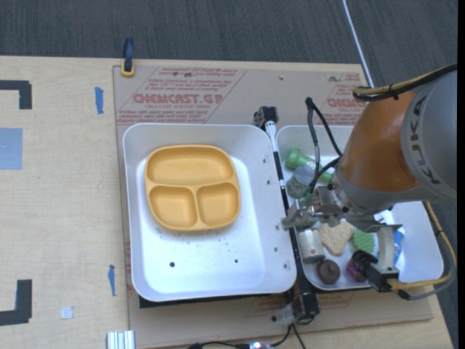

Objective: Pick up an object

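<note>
Orange-banded arm over right bin, pincer among clutter, opening and hold indiscernible.

We are seeing the arm as a thick, rounded body, its grey shell carrying part of the dark KUKA lettering along the side. A broad orange band is wrapping the segment above the wrist. A black cable is looping out beside it, and a thinner cable is running along the top of the orange part. Below, the wrist hardware is showing as a cluster of metal and black parts, too tangled for us to be reading in detail.
</note>
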Controlling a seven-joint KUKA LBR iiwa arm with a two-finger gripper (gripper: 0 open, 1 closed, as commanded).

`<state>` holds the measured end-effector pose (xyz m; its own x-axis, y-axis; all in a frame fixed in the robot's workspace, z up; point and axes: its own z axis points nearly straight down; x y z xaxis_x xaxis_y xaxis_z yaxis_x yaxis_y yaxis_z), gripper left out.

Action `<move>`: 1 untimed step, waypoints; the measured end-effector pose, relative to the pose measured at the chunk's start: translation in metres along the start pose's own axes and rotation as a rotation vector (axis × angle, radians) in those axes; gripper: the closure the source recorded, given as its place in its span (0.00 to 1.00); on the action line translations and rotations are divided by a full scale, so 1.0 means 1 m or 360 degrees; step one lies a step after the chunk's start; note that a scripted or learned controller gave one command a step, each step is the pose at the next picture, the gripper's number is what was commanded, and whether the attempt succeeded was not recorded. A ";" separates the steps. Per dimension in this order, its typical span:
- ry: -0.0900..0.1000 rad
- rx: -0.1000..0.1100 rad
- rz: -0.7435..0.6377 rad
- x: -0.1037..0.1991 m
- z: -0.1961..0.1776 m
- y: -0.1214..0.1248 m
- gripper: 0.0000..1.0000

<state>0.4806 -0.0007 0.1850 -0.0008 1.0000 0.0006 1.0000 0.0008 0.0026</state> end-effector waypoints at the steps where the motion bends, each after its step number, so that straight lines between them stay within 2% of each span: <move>1: 0.0000 0.0000 0.0000 0.000 0.000 0.000 0.00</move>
